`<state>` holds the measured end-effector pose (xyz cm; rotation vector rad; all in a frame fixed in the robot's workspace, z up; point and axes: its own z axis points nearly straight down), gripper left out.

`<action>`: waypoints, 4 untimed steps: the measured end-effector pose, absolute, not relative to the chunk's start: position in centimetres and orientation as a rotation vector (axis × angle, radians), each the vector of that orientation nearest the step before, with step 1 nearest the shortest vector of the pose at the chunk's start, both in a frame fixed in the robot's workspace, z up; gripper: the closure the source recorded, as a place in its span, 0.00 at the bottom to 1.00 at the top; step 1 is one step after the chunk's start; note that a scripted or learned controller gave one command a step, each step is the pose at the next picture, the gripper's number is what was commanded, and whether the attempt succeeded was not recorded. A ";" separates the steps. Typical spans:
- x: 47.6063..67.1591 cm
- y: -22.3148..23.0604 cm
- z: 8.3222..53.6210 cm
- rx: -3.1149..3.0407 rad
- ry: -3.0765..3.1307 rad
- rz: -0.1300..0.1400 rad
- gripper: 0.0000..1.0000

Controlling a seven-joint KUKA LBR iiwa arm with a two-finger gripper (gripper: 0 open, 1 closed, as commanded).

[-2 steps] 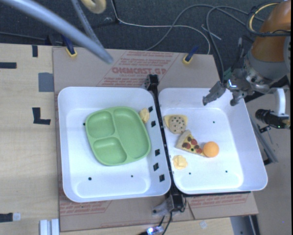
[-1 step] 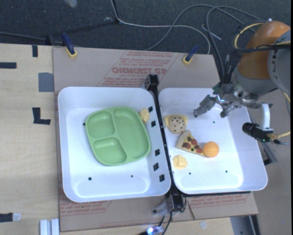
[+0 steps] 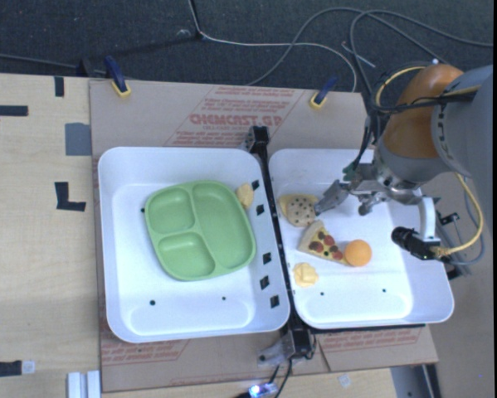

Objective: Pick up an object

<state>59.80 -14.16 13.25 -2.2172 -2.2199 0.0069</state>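
Gripper [image 3: 345, 196] with metal fingers spread apart, holding nothing, over the right white bin [image 3: 397, 305]. Just left: round speckled tan cookie [image 3: 298, 210]. Below: triangular pizza slice [image 3: 321, 244], smooth orange ball [image 3: 358, 253], yellow lump [image 3: 304, 274].

Pretty plain setup here. The bench [image 3: 32, 247] has a light wood top with a few bits of black tape [image 3: 65, 196] stuck on the left side. On top of it sits a sheet of brown cardboard [image 3: 223, 114] with red printing, held at its far edge by two clamps [image 3: 117, 80] with blue handles and yellow tips. Behind the bench the floor is dark carpet [image 3: 82, 11], with thin cables [image 3: 256, 52] snaking across it. Lighting is even, no hard shadows.
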 end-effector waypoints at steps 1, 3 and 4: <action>59.9 -14.1 8.5 -2.222 -2.222 0.000 0.00; 60.3 -13.4 14.3 -2.220 -2.224 -0.002 1.00; 59.5 -14.0 19.7 -2.222 -2.222 -0.002 1.00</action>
